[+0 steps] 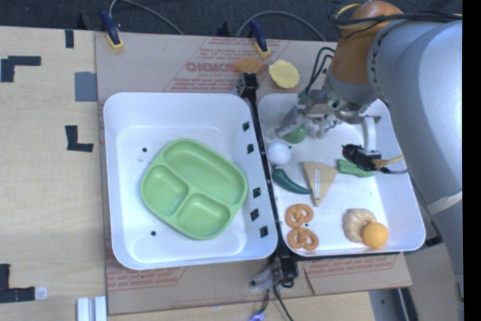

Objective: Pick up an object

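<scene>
My gripper is down in the back of the right bin, open, with its fingers spread. A small green round object lies under its left finger; it is not clamped between the fingers. Just in front sit a white ball, a dark green pepper and a pale cheese wedge. Two pretzels lie at the bin's front. A bread piece and an orange sit at the front right. A green piece lies to the gripper's right.
The left bin holds a green divided plate. A yellow object and an orange-brown one lie on the cardboard behind the bins. The arm covers the right bin's back right corner.
</scene>
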